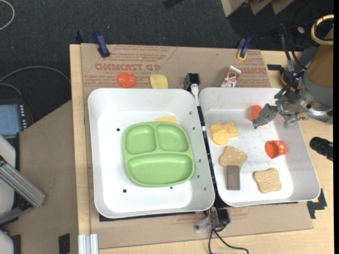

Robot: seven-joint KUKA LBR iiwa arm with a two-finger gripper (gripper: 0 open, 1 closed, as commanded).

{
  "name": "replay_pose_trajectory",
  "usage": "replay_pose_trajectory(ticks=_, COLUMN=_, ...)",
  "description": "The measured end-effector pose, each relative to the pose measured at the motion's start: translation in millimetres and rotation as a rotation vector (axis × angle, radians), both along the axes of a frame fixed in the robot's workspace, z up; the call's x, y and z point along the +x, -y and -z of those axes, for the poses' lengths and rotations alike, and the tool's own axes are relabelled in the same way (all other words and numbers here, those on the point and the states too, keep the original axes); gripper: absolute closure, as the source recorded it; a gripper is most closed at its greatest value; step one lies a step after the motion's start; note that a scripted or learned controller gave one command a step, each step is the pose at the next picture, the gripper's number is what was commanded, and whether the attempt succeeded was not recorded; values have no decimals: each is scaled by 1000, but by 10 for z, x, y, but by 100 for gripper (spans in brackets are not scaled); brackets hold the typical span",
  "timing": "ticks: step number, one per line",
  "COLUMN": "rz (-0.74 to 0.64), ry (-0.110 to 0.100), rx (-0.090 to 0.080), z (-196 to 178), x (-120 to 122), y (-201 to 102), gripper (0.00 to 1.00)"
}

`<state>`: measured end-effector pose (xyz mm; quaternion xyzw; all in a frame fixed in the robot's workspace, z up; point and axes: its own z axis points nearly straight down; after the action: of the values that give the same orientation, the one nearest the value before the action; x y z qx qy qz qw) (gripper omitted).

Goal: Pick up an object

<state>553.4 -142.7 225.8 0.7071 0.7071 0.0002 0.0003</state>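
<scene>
Camera view, arm: the gripper (276,112) hangs over the upper right part of the right bin (302,189).
Fingers: spread apart, grasping nothing.
Nearest object: a small orange piece (256,111) lies just left of the gripper.
Other right-bin contents: orange cup (275,148), yellow piece (223,133), tan block with brown handle (232,165), toast-shaped piece (267,180).
Left bin (103,142): holds a green divided plate (158,154).
Counter (82,89): cardboard-covered, carrying both bins.

Two white bins: left (100,142), right (302,163). One green tray (158,153). One orange cup (275,148). One toast (267,180). Two blue clamps (100,43) (243,47). One orange disc (126,80) and one yellow piece (159,81) on counter (175,62).
</scene>
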Motion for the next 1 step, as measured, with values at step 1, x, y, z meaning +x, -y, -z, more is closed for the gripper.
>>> replay_pose_trajectory(ticks=1, rz=9, ry=-8, rx=-1, z=565, x=-222, y=869, gripper=0)
